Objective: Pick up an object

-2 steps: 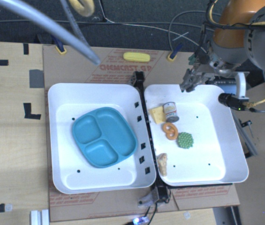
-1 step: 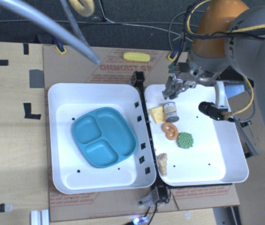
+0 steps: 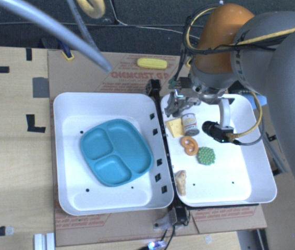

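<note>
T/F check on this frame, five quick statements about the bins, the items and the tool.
1. The blue divided plate lies in the left bin. True.
2. The green ball sits in the left bin. False: it is in the right bin, beside the pretzel.
3. The tool is over the far left part of the right bin, near the small can. True.
4. The yellow banana-shaped item lies inside the right bin. False: it lies on the cardboard beyond the bins.
5. The plate has a single compartment. False: it has three.
</note>
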Controlling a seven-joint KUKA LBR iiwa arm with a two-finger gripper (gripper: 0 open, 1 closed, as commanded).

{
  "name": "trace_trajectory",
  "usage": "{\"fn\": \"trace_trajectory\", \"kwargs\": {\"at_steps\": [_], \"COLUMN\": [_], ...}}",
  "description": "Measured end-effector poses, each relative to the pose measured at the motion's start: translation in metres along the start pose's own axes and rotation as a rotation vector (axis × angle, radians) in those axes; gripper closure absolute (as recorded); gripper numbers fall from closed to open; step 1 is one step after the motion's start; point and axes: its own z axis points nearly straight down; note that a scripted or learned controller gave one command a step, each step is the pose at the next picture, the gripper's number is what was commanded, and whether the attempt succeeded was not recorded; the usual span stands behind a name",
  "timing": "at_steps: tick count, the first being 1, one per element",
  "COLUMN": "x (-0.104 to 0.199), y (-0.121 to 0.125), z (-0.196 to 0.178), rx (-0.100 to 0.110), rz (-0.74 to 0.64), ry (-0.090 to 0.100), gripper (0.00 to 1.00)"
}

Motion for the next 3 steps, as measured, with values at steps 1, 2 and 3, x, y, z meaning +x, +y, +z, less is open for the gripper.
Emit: {"fn": "trace_trajectory", "kwargs": {"at_steps": [1,2,3], "x": [0.055,0.105,0.103], "y": [-0.019,-0.043,-0.042], "z": [0.01,0.013,0.013], "rx": [0.001,0.001,-0.001], "rz": [-0.001,-0.002,0.001], "ry": [0.0,0.0,0.0], "gripper": [1.0,1.0,0.0]}}
